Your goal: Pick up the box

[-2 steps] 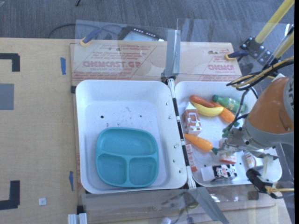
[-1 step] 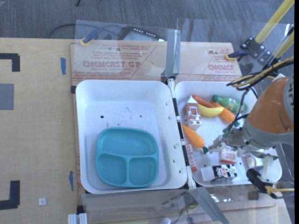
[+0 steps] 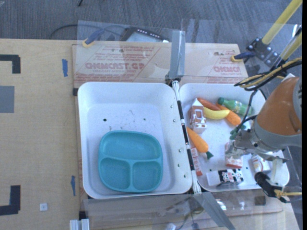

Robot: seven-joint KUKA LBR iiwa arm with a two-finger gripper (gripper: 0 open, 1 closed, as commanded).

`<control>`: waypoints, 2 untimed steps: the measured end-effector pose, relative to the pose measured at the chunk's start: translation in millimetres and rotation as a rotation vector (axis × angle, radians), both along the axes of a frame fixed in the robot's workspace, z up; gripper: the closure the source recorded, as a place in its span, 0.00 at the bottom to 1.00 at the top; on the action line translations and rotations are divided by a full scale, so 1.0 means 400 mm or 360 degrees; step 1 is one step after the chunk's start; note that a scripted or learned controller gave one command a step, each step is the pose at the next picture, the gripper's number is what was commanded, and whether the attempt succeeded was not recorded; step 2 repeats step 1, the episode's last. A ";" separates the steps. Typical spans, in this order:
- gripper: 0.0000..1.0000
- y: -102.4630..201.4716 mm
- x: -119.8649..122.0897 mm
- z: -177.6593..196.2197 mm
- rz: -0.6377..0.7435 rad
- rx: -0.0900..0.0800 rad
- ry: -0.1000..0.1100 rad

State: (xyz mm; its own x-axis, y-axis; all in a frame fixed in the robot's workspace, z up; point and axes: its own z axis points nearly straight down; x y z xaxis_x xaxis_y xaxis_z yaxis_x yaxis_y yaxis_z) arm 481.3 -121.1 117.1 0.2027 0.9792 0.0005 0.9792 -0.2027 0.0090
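A red and white box [image 3: 197,117] lies in the right bin [image 3: 211,183], near its left wall. A smaller black and white box [image 3: 230,177] rests by the front rim. My gripper [image 3: 235,149] hangs low over the right part of this bin, under the grey wrist with its orange band. Directly below it sits a small red and white packet [image 3: 234,161]; whether the gripper touches it is unclear, as the wrist hides the contact.
The right bin also holds a banana [image 3: 216,113], carrots [image 3: 198,141], a green bottle [image 3: 234,105] and a small bottle [image 3: 256,164]. A teal divided plate [image 3: 130,161] lies in the left bin [image 3: 91,128]. Cables and a yellow bar cross the upper right.
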 end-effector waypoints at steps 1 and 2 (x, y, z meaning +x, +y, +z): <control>0.00 0.000 0.000 0.000 0.0000 0.0000 0.0000; 0.00 0.000 0.000 0.000 0.0000 0.0000 0.0000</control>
